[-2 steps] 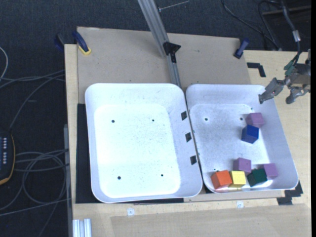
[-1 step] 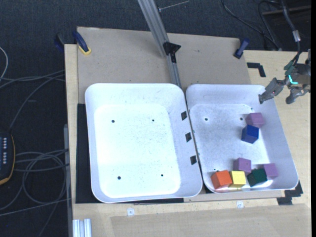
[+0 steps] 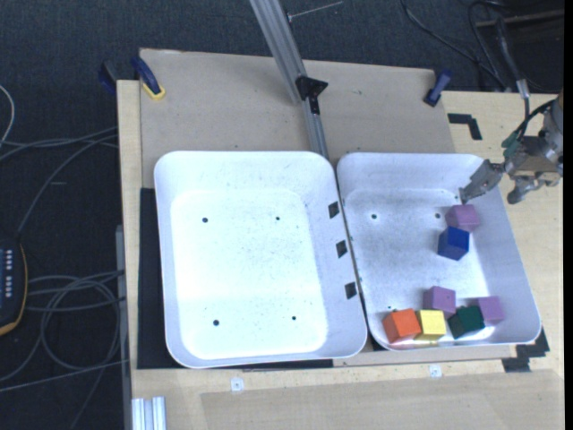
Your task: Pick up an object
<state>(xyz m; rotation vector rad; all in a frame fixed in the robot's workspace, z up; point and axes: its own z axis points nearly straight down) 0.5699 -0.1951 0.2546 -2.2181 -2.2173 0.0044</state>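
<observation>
Hovering at right bin's (image 3: 501, 240) upper right rim, gripper (image 3: 491, 184) spread open, holding nothing, we noted. Pale purple cube (image 3: 463, 216) lay just below fingertip; blue cube (image 3: 454, 243) beneath; room leftward.

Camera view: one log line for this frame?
end effector: right bin, above pink cube | holding: nothing seen | blue cube beside | five cubes at front wall

Dark carpet floor (image 3: 63, 43), loose cables (image 3: 54, 276), wooden bench (image 3: 224, 92).

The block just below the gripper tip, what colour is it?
Light purple block, seen in the camera view.
</observation>
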